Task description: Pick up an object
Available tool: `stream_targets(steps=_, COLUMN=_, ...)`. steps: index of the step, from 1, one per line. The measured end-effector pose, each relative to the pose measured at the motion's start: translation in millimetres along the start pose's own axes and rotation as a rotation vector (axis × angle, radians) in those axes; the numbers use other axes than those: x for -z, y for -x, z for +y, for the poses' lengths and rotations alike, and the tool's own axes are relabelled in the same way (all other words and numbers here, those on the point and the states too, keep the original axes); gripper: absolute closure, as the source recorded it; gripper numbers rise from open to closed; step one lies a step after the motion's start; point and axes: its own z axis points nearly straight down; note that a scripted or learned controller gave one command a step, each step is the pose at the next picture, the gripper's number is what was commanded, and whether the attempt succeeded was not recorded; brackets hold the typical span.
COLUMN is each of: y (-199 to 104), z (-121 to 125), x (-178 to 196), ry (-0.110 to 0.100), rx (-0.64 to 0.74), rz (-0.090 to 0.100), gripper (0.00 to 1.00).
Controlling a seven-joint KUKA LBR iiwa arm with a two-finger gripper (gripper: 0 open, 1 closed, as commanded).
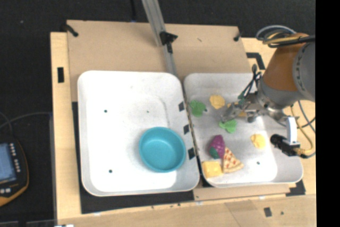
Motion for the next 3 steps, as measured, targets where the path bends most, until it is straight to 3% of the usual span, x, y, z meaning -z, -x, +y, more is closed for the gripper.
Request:
stream_targets(steps=1, y=0.9, z=0.9, x=11.2, ry=0.004, rx=-0.003, rz=0.0, gripper=1.0)
stream_targets(steps=2, y=5.7, z=1.1, x=75.7, ry=0.005, rx=-0.001, rz=-0.001, gripper=1.0)
stream_targets(steps=3, y=7.1, z=1.8, x=97.6, ry=-0.001, rx=0.004, rz=0.001, gripper=1.0)
